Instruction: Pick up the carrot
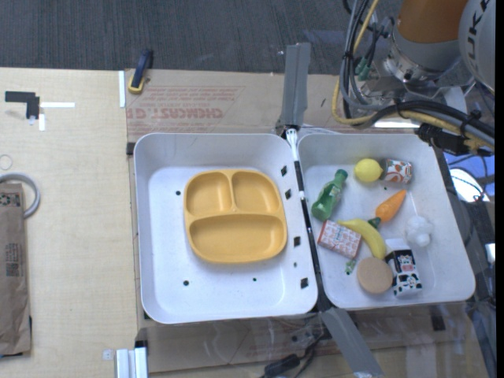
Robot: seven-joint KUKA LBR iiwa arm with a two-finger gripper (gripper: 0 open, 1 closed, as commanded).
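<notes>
The carrot [390, 205] is small and orange with a green stub at its lower left end. It lies tilted in the middle of the right bin [453, 235], between a yellow lemon [367, 170] and a banana [369, 235]. The arm's orange band and grey wrist [429, 22] hang above the bin's far right corner, with cables around them. The fingers are hidden from this view.
The right bin also holds a green bottle [328, 195], a small red-and-white can [398, 172], a white lump [419, 229], a pink box [339, 239], a tan round disc [375, 276] and a black-and-white carton [405, 272]. A yellow divided plate [235, 215] sits in the left bin [157, 235].
</notes>
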